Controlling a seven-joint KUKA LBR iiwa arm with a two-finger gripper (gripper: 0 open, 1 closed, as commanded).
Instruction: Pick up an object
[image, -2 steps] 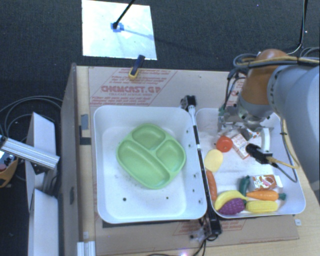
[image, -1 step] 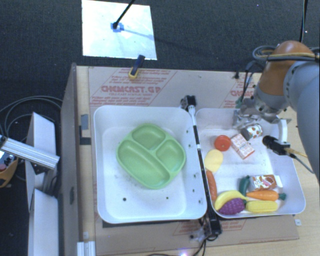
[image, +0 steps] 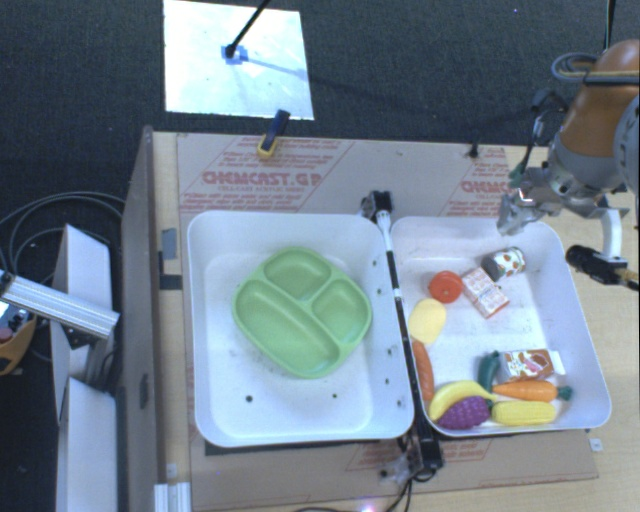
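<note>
My gripper (image: 517, 214) hangs over the far edge of the right bin (image: 580, 330), with the orange-banded wrist up and to the right of it. Just below it lies a small can (image: 505, 263) with a red and white label, apart from the gripper. Near the can are a red tomato (image: 446, 287) and a small pink and white carton (image: 485, 295). A yellow lemon (image: 427, 321) sits against the bin's left wall. At the bin's near end lie a banana (image: 455, 392), purple grapes (image: 463, 412), a carrot (image: 525, 390) and an orange carton (image: 528, 363).
The left bin (image: 215, 400) holds a green divided plate (image: 302, 312). A black clamp bar (image: 393, 280) runs between the two bins. Cables and a grey bracket (image: 50, 300) sit off the bench to the left. A yellow-handled tool (image: 270, 138) lies beyond the bins.
</note>
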